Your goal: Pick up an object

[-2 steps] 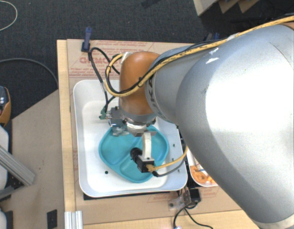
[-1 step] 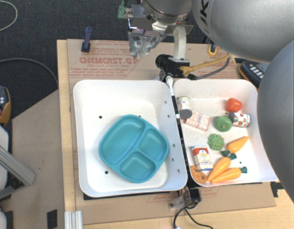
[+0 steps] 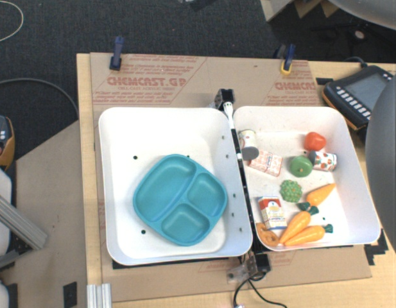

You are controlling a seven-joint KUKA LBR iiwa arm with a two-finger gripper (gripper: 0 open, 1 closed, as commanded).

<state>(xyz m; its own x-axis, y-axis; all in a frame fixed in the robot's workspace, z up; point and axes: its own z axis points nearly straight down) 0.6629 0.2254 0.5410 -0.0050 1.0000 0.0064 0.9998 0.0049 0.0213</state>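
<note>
Two white bins are sitting side by side on the bench [image 3: 185,72]. The left bin [image 3: 114,172] is holding a blue tray [image 3: 180,199] with three little sections. The right bin [image 3: 352,172] is holding the play food, all in the lower right of the frame.

A red tomato [image 3: 315,140] is lying near the top of that bin. A green apple [image 3: 301,165] is sitting just below it, touching a small carton [image 3: 325,162] on its right. A pink box [image 3: 266,163] is lying to the left of the apple, and a little can [image 3: 248,145] is resting beside the wall between the bins. A bumpy green broccoli [image 3: 291,190] is sitting in the middle. Three orange carrots [image 3: 300,226] are crowding the bottom corner, next to another small box [image 3: 272,213].

The arm [image 3: 384,153] is looming at the right edge of the frame, grey and blurry. The hand is not something I can make out, so I cannot tell if it is clenched or released. Nothing is being grasped that I can see.

I think the job is just starting. A good pick would be the tomato, because it is sitting a bit apart from the other toys. The hand should be coming straight down over it with room on both sides. The carrots look harder, since they are touching each other and lying close to the bin wall.
</note>
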